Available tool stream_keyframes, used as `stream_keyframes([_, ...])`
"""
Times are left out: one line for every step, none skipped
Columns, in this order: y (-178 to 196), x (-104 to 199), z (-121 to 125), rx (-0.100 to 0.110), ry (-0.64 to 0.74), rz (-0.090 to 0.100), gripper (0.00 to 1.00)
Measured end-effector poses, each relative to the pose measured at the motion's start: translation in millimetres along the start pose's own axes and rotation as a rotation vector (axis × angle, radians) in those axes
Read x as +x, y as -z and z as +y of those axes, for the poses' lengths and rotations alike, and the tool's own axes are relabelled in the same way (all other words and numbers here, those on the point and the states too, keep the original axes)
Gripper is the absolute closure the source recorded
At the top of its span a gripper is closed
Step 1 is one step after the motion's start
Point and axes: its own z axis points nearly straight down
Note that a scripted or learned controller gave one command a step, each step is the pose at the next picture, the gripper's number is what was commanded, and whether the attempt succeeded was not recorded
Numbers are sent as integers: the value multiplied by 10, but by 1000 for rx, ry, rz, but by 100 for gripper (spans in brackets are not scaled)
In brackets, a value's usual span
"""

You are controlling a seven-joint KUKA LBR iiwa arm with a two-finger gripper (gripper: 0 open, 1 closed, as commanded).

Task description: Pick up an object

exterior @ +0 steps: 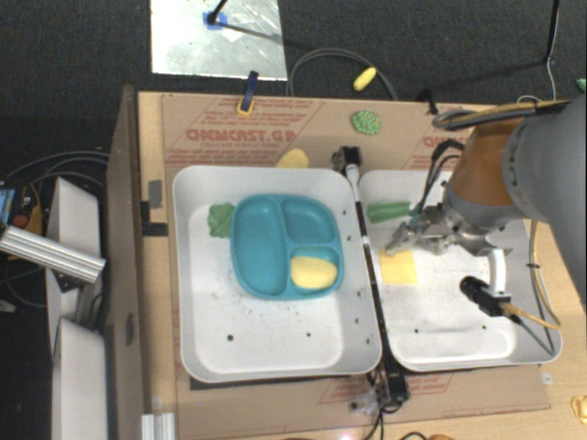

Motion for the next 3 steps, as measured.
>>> stream_keyframes([34, -191, -327, -2, -8, -3, 0])
stream_keyframes([57, -605, 252, -13, -3, -7, 0])
stream_keyframes([461, -527, -336, -4, -7, -3, 0])
